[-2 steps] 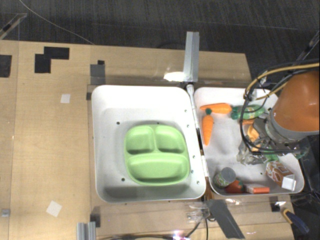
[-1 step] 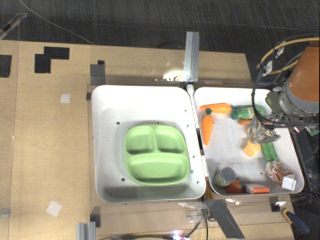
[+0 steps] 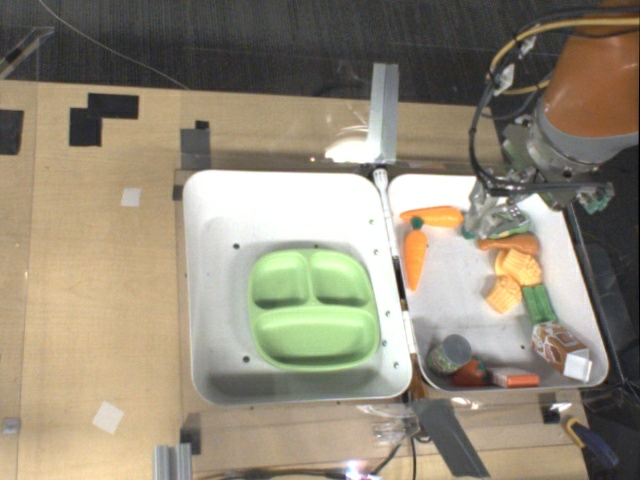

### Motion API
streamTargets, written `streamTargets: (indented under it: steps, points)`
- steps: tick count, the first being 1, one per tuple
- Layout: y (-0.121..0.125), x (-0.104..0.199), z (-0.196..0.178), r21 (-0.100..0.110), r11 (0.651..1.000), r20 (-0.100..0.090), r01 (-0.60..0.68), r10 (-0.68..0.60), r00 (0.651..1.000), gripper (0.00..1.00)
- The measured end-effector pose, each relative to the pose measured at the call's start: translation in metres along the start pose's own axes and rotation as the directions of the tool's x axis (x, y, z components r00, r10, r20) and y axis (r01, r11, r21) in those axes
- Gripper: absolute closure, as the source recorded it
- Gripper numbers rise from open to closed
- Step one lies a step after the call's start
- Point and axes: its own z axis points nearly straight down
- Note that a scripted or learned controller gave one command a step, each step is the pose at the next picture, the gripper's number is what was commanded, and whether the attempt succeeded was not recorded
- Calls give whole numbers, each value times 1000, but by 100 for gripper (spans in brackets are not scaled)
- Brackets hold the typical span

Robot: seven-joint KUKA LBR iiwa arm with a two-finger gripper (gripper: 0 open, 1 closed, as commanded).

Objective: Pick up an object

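The arm [image 3: 585, 98] is reaching in from the right, and its claw [image 3: 487, 218] is hanging low over the far part of the right bin [image 3: 580, 268]. Whether anything is sitting in the claw cannot be told from this slant, nor how it is set.

Right bin contents, far to near:
- An orange carrot [image 3: 432, 214] is lying crosswise at the far edge, just left of the claw, nearly touching it.
- A second carrot [image 3: 414, 255] is lying lengthwise along the left wall, green top pointing far.
- An orange piece [image 3: 510, 241] is lying directly near-side of the claw, partly under it.
- Two waffle pieces [image 3: 520, 265] [image 3: 503, 295] are sitting just nearer, one touching the orange piece.
- A green piece [image 3: 538, 302] is lying to the right of the waffles.
- A brown packet [image 3: 560, 348] is leaning in the near right corner.
- A grey can [image 3: 450, 353] is lying at the near edge, with a red item [image 3: 468, 373] beside it and a red bar [image 3: 515, 378] to its right.

The crowding around the claw is tight: carrot to the left, orange piece and waffle to the near side.

The left bin [image 3: 210, 268] is holding a green tray [image 3: 313, 306] with three compartments. Both bins are sitting on the counter [image 3: 90, 298]. A metal post [image 3: 384, 108] is standing at the far end of the divide between bins.
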Motion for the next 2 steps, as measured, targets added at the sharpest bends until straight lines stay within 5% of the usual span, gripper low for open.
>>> streamTargets:
  steps: [1, 2]
  points:
    - [28, -97, 10, -6, 1000, -3, 12, -12, 1000, 100]
    - [24, -98, -7, 2, 1000, 11, 6, -6, 1000, 100]
